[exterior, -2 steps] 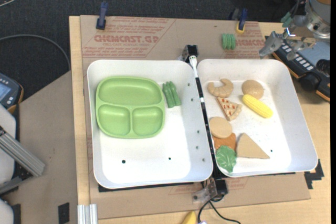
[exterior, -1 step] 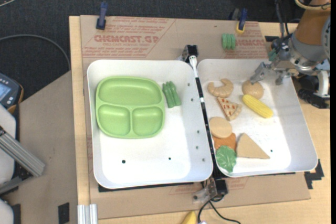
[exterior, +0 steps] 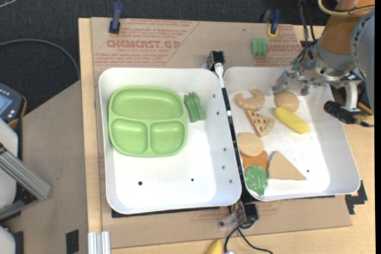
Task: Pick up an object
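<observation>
— Where's the arm point(exterior: 348, 38)?

— Reaching in over the right bin point(exterior: 339, 151), at that bin's far corner. Grey body, orange band above the wrist. The gripper point(exterior: 296, 81) hangs low, just past the bin's far rim, right above a small tan bun-like piece point(exterior: 287, 100).

— Holding anything?

— Cannot tell. The tips are a blur of metal and cable from here; whether the pincer is spread or closed is not readable, and nothing is clearly seen between them.

— What's under it, then?

— All relative to that right bin: the tan piece near its far side, a yellow corn cob point(exterior: 292, 120) just beside it toward the near side, touching or nearly so. A pale croissant shape point(exterior: 250, 99) by the bin's left wall, a waffle-pattern wedge point(exterior: 259, 123) just nearer than that. Further toward the near rim, a round tan disc point(exterior: 250, 144) on an orange slab point(exterior: 256, 160), a green leafy piece point(exterior: 256, 179) at the near-left corner, and a tan triangle point(exterior: 286, 168) beside it.

— And the other bin?

— The left bin point(exterior: 161, 187), touching the right bin's left wall, holds a green divided plate point(exterior: 146, 121) and a green ribbed piece point(exterior: 193, 107) beside the plate. A small green block point(exterior: 259, 47) sits on the cardboard point(exterior: 149, 38) beyond the right bin's far rim.
</observation>
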{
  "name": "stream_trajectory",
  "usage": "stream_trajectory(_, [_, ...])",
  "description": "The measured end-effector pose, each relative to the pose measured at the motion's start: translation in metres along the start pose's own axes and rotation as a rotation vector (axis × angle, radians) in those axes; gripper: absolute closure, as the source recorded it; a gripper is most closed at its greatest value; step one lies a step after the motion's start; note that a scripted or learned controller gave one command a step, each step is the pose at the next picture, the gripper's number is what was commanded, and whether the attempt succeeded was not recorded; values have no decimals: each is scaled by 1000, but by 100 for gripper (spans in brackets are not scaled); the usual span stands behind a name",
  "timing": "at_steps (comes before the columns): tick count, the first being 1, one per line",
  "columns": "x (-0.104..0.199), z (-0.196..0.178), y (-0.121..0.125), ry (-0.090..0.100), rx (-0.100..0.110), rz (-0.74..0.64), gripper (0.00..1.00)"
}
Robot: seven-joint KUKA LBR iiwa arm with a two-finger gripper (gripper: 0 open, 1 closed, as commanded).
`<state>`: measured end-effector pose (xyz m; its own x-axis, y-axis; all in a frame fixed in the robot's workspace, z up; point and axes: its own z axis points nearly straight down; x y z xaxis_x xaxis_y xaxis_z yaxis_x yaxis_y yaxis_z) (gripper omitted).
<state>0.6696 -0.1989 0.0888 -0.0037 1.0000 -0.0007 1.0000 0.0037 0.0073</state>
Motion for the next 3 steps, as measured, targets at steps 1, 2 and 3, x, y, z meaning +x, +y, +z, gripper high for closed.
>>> stream_trajectory(1, [25, 3, -3, 2, 9, 1, 0])
stream_trajectory(2, [24, -8, -2, 0, 5, 2, 100])
stream_trajectory(3, [105, -27, -38, 5, 9, -3, 100])
